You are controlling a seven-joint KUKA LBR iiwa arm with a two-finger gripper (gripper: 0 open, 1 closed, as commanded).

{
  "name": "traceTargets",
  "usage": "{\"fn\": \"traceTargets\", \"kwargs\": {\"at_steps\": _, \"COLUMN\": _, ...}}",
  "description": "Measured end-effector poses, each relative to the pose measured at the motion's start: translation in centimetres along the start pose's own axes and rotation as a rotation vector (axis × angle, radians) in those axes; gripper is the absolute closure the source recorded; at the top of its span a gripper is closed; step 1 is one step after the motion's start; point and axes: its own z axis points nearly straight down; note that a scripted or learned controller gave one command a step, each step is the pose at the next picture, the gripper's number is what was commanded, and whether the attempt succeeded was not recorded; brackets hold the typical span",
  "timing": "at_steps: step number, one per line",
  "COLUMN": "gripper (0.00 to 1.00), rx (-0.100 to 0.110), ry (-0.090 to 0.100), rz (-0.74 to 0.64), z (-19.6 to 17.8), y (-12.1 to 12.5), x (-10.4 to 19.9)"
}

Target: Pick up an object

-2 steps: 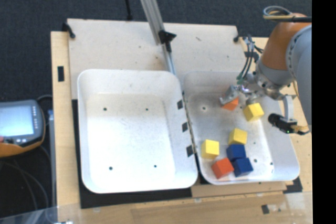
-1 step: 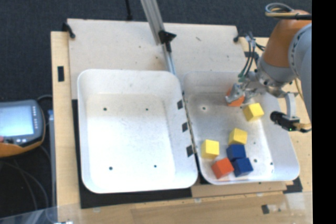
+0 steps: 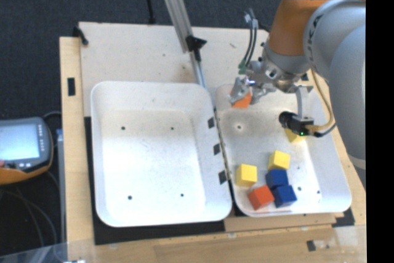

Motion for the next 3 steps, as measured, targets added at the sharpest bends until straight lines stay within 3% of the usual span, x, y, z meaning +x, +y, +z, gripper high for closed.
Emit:
{"fn": "traceTargets", "kwargs": {"at_steps": 1, "gripper": 0.0, "rx": 0.006, "ry": -0.004, "rz": 0.005, "z": 0.3, "y": -0.2, "x": -0.6}}
{"fn": "traceTargets", "kwargs": {"at_steps": 2, "gripper": 0.0, "rx": 0.012, "ry": -0.005, "rz": 0.014, "z": 9.2, "y": 0.1, "x": -6.2}}
{"fn": "traceTargets", "kwargs": {"at_steps": 3, "gripper": 0.0, "rx": 0.003, "ry": -0.005, "rz": 0.015, "z": 10.1, "y": -4.9, "x": -10.1}}
